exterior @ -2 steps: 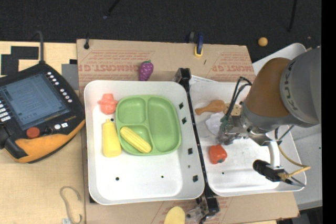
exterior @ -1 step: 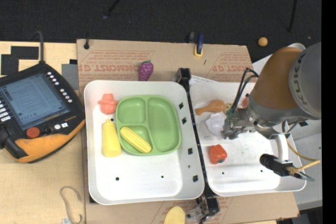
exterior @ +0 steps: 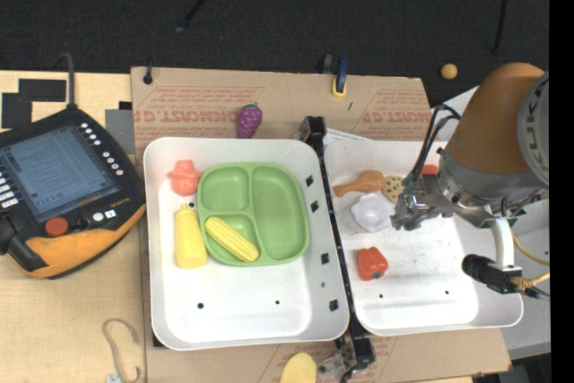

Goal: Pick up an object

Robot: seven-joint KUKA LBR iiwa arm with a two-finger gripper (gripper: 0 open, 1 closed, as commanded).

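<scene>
Desk (exterior: pixel 99 300) carried two white bins; arm (exterior: pixel 502 139) reached in over the right bin (exterior: pixel 430 305). End effector (exterior: pixel 411 213) sat low in that bin, just beside a white lump (exterior: pixel 369 213). Cannot tell how far open it was or whether it held anything; nothing visibly sat between its tips.

Candidate picks were crowded: white lump, drumstick (exterior: pixel 359 184) and cookie (exterior: pixel 393 187) close together near the tip, red pepper (exterior: pixel 371 263) apart below.

Risks, as judged:
- closing off-centre would have pushed the lump aside, not gripped it
- the rounded lump looked likely to slip out
- neighbours could get nudged or pinched together
- the white lump on the white bin was low contrast, so poor targeting was likely
</scene>
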